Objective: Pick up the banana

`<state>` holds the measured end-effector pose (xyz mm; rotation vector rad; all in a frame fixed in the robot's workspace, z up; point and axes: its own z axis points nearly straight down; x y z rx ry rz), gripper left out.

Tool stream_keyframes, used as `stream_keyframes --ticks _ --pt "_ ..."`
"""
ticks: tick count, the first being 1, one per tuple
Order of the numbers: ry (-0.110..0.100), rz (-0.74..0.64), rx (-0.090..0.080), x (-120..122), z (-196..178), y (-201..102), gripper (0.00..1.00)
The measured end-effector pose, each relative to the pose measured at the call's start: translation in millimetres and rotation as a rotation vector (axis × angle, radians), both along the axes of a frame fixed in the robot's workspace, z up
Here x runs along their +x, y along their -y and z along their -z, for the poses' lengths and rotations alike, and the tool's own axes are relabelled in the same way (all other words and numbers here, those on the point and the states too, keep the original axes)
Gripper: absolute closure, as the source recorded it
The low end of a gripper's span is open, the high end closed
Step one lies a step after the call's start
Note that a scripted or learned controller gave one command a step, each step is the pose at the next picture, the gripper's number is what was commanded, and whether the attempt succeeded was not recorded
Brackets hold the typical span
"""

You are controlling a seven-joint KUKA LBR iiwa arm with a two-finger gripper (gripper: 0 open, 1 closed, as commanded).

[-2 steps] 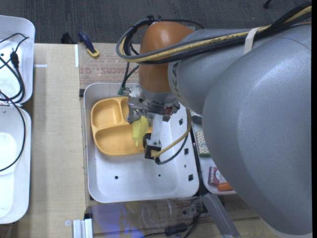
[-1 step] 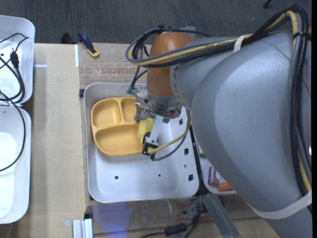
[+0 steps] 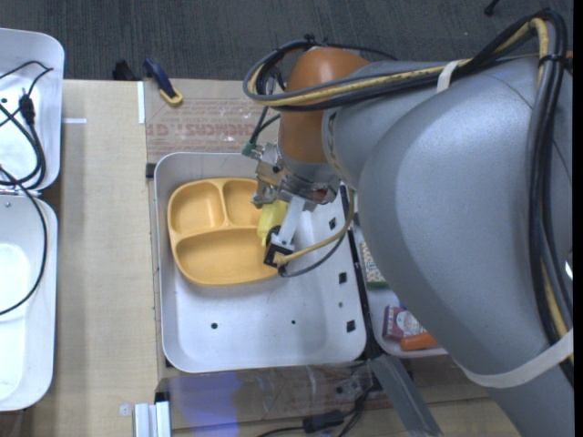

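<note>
Just under the gripper (image 3: 284, 198), banana (image 3: 269, 222).

Faint red lettering runs along the cardboard (image 3: 219, 127) behind the bin (image 3: 264, 349), too blurred to read. Print on the packet (image 3: 407, 324) is likewise illegible.

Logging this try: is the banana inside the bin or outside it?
Inside: the banana shows at the yellow plate's right edge, within the bin's walls, under the gripper.

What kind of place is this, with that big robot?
Most likely a robot lab or test bench: a big grey robot arm reaches over a white bin holding a yellow divided plate, all set on a plain wooden bench.
</note>
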<state>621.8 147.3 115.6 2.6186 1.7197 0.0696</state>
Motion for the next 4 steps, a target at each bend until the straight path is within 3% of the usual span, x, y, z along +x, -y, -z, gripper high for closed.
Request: stream_keyframes --ticks 1,2,3,4 --pt "-0.025 0.356 -0.005 42 3 -43 1.0" --pt "-0.046 0.398 -0.011 -8 -78 -81 1.0" --pt "-0.049 0.419 -0.012 -68 -103 -81 1.0" --pt "-0.049 0.448 -0.012 -104 -95 -80 1.0"
